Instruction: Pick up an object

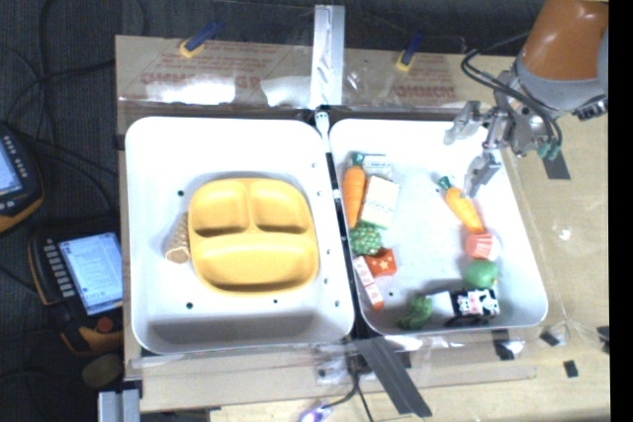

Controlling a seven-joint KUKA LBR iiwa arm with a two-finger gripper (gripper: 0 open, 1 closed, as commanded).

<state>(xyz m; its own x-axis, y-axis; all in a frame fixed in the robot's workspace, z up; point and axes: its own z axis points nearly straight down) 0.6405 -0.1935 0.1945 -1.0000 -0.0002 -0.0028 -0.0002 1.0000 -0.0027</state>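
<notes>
My gripper (474, 150) hangs over the far right part of the right bin (427, 141), open with nothing between its fingers. One fingertip (482, 175) sits just above a small orange carrot (462, 208). In front of that carrot lie a salmon cube (480, 244), a green ball (482, 272) and a black-and-white block (476, 303). On the bin's left side lie a larger carrot (353, 196), a white box (380, 201), a green knobbly piece (366, 238) and a red box (380, 264). A broccoli piece (416, 311) rests near the front wall.
The left bin (148, 311) holds a yellow divided plate (253, 232) with an ice-cream cone (178, 240) against its left side. A grey divider (328, 64) stands behind the two bins. The arm's orange band (569, 30) is at the upper right.
</notes>
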